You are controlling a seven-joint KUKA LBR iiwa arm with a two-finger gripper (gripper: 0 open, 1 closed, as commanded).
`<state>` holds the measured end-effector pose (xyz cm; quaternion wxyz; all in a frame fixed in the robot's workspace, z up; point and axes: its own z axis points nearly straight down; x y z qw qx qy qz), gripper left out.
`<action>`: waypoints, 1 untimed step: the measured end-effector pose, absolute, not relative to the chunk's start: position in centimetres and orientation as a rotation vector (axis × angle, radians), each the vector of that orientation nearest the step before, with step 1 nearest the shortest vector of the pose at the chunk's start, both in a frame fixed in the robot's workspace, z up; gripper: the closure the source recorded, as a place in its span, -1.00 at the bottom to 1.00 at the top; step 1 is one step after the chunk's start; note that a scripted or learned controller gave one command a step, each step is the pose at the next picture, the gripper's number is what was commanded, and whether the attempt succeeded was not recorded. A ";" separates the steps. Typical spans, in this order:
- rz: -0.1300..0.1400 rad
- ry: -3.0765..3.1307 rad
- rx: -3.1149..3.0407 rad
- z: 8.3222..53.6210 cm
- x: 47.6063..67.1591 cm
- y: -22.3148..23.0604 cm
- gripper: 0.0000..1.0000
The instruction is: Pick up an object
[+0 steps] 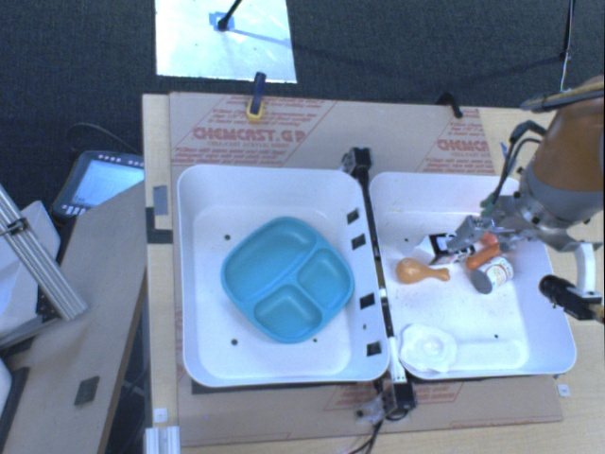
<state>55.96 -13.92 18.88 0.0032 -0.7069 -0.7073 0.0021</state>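
The gripper (pixel 470 241) hangs low over the right bin (pixel 548 348), near its back right part, among a small cluster of things; whether it is apart or together cannot be told, since the metal parts blur into what lies beneath. Just under it lies an orange carrot-like piece (pixel 485 253), its long axis slanting from lower left to upper right, beside a small grey-capped bottle (pixel 492 274) tilted on its side and a black-and-white item (pixel 440 245). To the left rests a tan wooden drumstick-shaped toy (pixel 421 272), bulb end left, handle pointing right. A white ladle-like piece (pixel 430 346) lies at the front. The left bin (pixel 203 348) holds a blue divided plate (pixel 286 278). Both bins sit on cardboard sheeting (pixel 284 130) above dark carpet (pixel 76 55).
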 end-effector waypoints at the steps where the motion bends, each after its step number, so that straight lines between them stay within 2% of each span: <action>1: -0.001 -2.226 -2.219 19.3 56.2 -13.9 -1.00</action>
